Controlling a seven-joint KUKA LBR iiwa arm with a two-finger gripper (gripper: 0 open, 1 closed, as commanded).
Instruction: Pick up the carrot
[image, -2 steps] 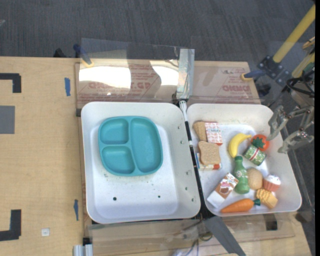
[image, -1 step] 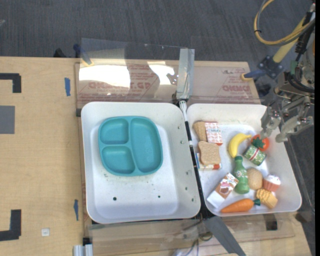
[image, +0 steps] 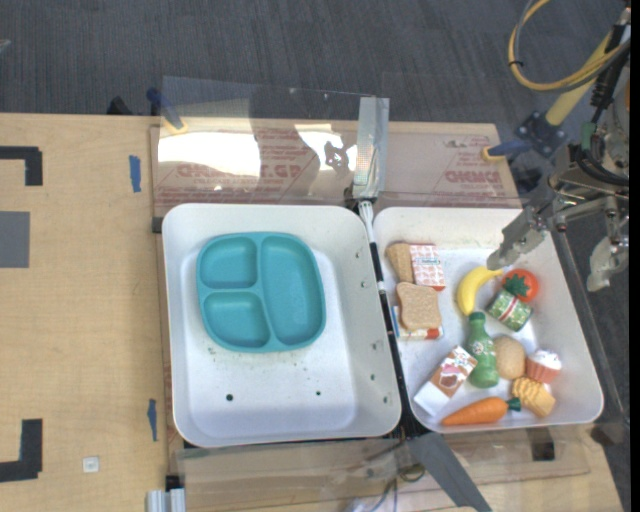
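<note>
Carrot (image: 476, 411): orange, lying flat along the near edge of the right bin (image: 578, 330), green end toward the right, well apart from the fingers (image: 518, 243)
Fingers: poised over the far part of the right bin, just above the banana (image: 473, 287); whether parted or closed, cannot tell; nothing seen between them
Right bin, contents: two bread slices (image: 417, 308) at the left, small red-and-white carton (image: 428, 266), banana, tomato (image: 526, 283), green can (image: 511, 310), green bottle (image: 482, 354), potato (image: 509, 356), cupcake (image: 545, 366), snack box (image: 454, 371)
Left bin (image: 190, 392): teal divided plate (image: 263, 291), three compartments, set toward the far left
Both bins side by side on the tabletop (image: 70, 300)
</note>
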